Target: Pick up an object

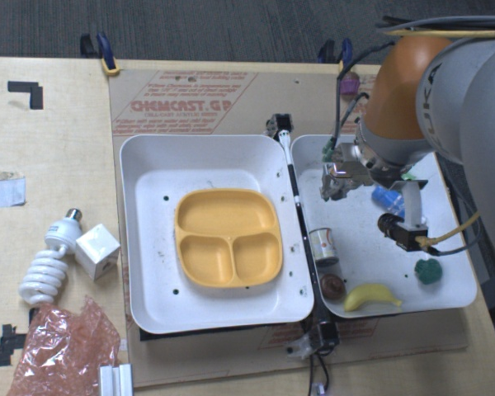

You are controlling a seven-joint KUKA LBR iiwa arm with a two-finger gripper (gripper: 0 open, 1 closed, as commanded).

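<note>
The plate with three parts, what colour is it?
The plate is yellow-orange, seen in the camera view.

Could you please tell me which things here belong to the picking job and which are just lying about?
Part of the job:
- tool, over the right bin
- banana
- small can
- green object
- blue object
- dark round object
- yellow divided tray in the left bin

Lying about, outside the bins:
- spiral light bulb
- white cube
- crumpled pink plastic
</note>
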